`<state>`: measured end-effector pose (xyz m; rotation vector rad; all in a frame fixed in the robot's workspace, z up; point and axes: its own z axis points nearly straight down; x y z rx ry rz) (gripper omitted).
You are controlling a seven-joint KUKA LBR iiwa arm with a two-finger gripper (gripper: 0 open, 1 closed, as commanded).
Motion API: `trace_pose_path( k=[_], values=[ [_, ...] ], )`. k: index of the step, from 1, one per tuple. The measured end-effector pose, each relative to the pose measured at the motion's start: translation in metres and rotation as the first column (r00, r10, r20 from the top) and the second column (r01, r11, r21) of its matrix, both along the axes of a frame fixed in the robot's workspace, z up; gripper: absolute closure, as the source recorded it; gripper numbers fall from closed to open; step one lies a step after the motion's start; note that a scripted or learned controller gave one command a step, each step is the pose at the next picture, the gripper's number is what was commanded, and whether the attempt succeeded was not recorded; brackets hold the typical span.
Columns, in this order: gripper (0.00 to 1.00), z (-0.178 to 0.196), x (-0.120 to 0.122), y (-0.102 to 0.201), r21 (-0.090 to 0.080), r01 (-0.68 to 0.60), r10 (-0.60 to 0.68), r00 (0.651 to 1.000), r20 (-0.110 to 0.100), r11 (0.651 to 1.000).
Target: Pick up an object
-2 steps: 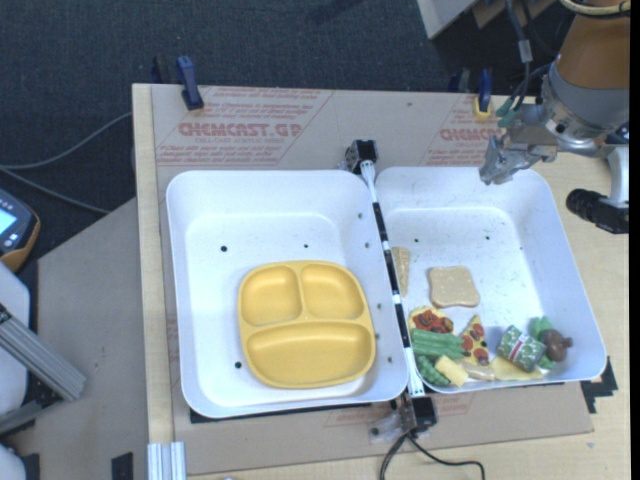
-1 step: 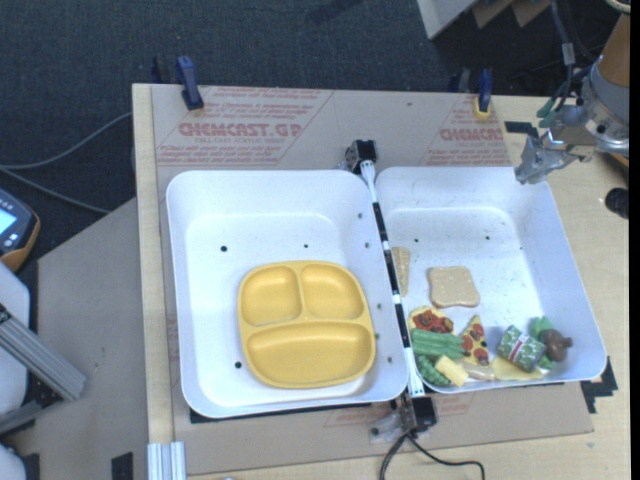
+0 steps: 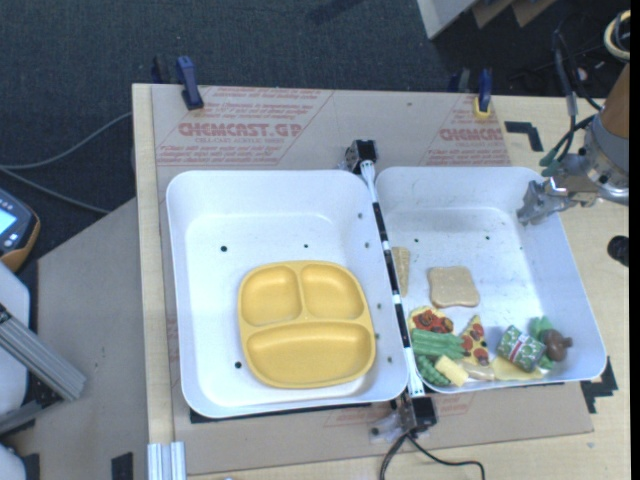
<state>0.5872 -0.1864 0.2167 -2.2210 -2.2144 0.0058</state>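
At right, frame edge crops the arm [image 3: 612, 153] above pincer [image 3: 533, 206].

Fixed overhead camera, slanted downward, both white bins [image 3: 190, 268] framed

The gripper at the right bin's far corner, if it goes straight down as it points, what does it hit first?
Probably the right bin itself: the gripper hangs over its upper right rim, away from the toy food. Depth is unclear from this slant.
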Motion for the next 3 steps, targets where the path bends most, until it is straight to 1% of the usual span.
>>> trace_pose_path(
  k=[1,2,3],
  values=[
    [1.00,-0.011,0.044,0.103,0.002,-0.014,0.014,1.000,0.010,1.000],
    [1.00,0.053,0.013,0.110,-0.002,-0.005,0.005,1.000,0.012,1.000],
    [1.00,-0.008,0.033,0.104,-0.001,-0.003,0.003,1.000,0.000,1.000]
  ],
)
